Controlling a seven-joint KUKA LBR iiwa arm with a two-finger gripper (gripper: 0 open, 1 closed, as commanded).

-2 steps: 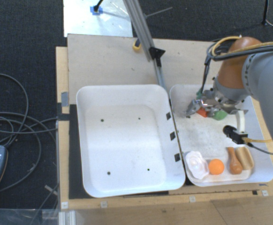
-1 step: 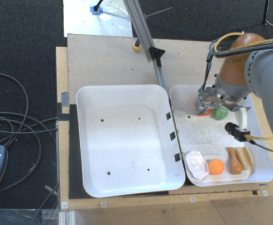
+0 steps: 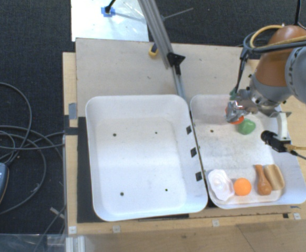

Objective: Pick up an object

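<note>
Starting at the left, we see the left bin (image 3: 137, 156) on the bench (image 3: 116, 67), its far-right corner close beside a slanted metal pole (image 3: 161, 33). The right bin (image 3: 216, 140) touches it along their shared edge.

Along the right bin's near edge lie four things in a row: a white packet (image 3: 220, 184) at the near-left corner, an orange ball (image 3: 242, 187) just beside it, then a brown drumstick-shaped toy (image 3: 262, 180) and a tan bun-like piece (image 3: 274, 176) touching it. The last two have their long axes running from the near edge toward the far edge, the drumstick's thick end nearest us.

Near the bin's far edge, right of centre, a green object (image 3: 246, 126) lies with a red object (image 3: 237, 121) touching its left side; both look rounded, so we can give no clear pointing direction.

The gripper (image 3: 235, 113) sits directly over the red object, and we cannot tell how its jaws stand or whether anything lies between them.
</note>
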